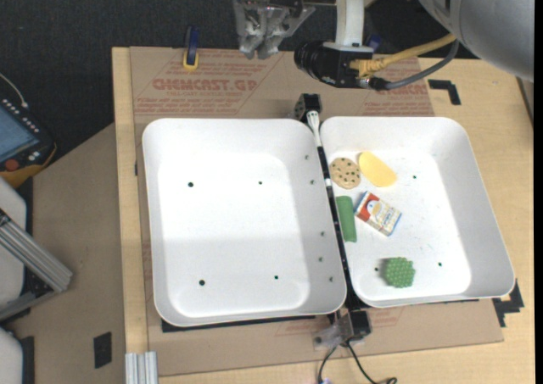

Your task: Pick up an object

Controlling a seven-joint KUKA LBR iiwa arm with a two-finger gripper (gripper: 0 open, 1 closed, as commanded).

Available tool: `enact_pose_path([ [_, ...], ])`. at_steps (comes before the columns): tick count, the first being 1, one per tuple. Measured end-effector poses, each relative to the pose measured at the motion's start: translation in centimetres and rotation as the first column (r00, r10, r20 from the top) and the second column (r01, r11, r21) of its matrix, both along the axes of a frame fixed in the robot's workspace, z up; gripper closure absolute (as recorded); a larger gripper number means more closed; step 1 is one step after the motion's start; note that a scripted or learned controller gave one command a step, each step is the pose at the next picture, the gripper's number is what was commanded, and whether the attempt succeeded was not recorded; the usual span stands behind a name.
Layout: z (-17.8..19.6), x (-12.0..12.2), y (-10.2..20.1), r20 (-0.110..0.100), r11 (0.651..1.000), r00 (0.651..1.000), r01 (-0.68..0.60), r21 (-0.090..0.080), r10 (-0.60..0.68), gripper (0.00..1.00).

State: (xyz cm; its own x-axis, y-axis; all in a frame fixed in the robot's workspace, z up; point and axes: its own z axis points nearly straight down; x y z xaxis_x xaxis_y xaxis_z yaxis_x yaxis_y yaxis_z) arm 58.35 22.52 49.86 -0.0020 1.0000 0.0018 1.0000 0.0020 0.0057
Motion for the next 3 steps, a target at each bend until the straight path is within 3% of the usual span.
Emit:
enact_pose_path([
  [1, 1.8, -7.7, -3.2, -0.006, 1.0, 1.0, 0.001, 0.0, -0.001, 1.0],
  [2, -2.7, -7.8, 0.1, -0.012, 1.0, 1.0, -0.002, -0.003, 0.002, 1.0],
  [3, 0.2, -5.8, -0.1, -0.001, 1.0, 1.0, 0.003, 0.0, -0.003, 1.0],
])
